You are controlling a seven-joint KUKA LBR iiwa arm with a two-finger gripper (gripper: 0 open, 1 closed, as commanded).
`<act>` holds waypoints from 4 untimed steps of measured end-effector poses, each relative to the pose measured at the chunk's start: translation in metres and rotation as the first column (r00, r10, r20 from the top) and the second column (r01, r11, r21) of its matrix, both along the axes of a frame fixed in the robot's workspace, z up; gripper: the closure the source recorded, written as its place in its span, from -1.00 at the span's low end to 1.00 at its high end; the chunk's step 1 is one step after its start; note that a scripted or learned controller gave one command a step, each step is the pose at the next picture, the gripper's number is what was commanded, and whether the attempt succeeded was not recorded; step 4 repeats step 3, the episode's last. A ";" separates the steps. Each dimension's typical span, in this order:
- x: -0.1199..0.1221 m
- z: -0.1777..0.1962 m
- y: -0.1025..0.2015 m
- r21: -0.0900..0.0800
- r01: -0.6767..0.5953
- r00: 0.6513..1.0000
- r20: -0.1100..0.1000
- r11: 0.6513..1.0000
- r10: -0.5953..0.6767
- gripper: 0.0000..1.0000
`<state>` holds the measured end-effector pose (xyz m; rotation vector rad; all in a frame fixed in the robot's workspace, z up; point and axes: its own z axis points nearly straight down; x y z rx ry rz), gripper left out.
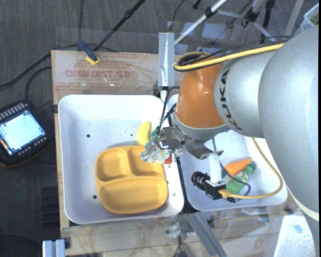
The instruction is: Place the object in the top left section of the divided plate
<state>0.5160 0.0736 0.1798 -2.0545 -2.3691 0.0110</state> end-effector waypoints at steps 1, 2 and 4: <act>0.014 0.042 0.083 0.000 -0.130 0.992 0.003 0.992 0.130 1.00; -0.027 0.003 0.093 0.001 -0.245 0.969 0.000 0.969 0.245 1.00; -0.027 0.003 0.093 0.001 -0.245 0.969 0.000 0.969 0.245 -1.00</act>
